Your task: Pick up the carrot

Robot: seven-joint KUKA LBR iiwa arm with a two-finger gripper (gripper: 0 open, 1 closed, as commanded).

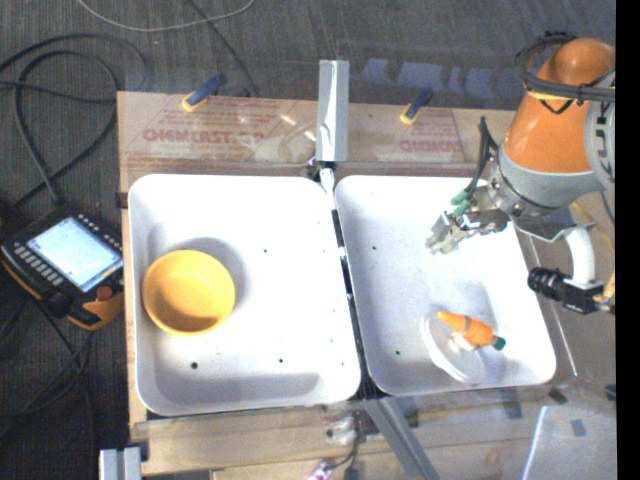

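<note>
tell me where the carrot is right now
In the camera view, the carrot lies in the right bin, near its front right corner, on a clear dish, below the end effector.

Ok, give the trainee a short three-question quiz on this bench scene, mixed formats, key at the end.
1. True or false: the carrot lies in the same bin as the yellow bowl.
2. Multiple choice: where is the gripper relative to the carrot? A) directly on it B) over the right bin, apart from the carrot, toward the far side C) over the left bin
3. Fill in: the carrot rests on a clear ____ near the right bin's near corner.

Key: 1 false; 2 B; 3 dish (a clear shallow plate or lid, exact kind hard to tell).
</note>
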